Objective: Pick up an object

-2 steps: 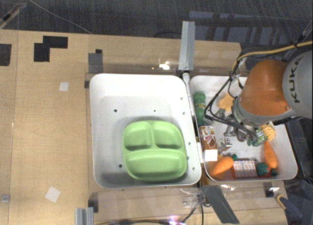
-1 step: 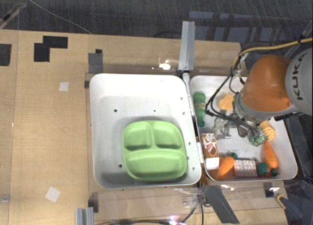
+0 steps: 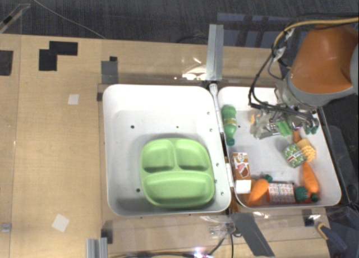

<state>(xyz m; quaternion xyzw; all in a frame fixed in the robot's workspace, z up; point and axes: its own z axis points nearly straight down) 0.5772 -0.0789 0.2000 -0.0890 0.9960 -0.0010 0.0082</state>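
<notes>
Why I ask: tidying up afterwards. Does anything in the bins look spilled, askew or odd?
Nothing spilled or broken. The green bottle lies on its side by the right bin's left wall, and the toy food sits jumbled along the front. The green tray lies flat in the left bin.

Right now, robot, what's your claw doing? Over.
Gripper low over right bin, nothing seen held. Green bottle, carrots untouched. Green tray in left bin.
</notes>
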